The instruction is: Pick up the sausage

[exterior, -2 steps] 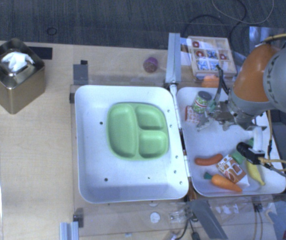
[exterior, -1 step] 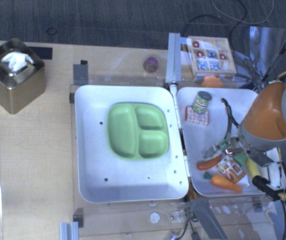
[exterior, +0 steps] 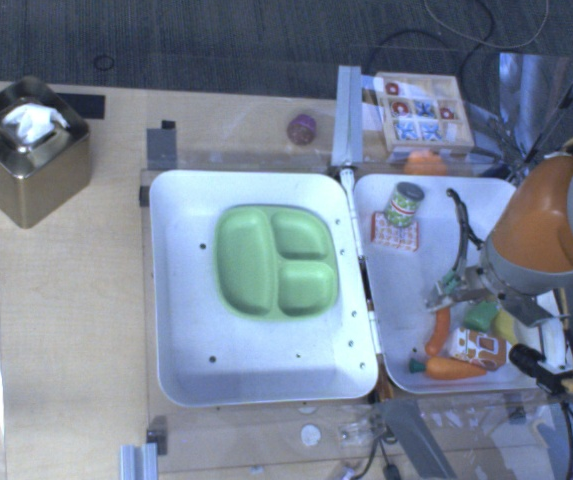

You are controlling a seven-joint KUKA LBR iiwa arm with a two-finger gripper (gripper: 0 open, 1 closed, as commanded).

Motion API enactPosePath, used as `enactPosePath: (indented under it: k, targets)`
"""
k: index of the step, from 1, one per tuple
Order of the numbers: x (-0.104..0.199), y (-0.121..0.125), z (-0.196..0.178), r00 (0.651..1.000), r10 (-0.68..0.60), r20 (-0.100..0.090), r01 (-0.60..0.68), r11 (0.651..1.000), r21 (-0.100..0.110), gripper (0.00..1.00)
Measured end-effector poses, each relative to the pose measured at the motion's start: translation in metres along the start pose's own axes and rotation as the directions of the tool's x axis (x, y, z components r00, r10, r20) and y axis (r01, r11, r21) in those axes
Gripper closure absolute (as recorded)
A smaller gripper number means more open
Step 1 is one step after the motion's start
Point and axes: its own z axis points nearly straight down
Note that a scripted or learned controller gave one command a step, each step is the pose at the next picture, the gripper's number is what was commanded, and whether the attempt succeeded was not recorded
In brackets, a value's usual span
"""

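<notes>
Near the right bin's [exterior: 566,363] front edge lies the sausage [exterior: 438,332], probably light, stiff and slick; pinch across its middle. Just beyond, the hand [exterior: 458,290] hovers; whether clenched, I cannot tell.

Grey arm [exterior: 556,228] with orange band reaching in from right, pincer [exterior: 453,290] pointing left and down
</notes>
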Motion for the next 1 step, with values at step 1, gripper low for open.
enactPosePath:
  k: [1]
  targets:
    - [0.0475, 0.0176, -0.1071, 1.0, 0.019, -0.009, -0.018, 1.0, 0.021, 1.0]
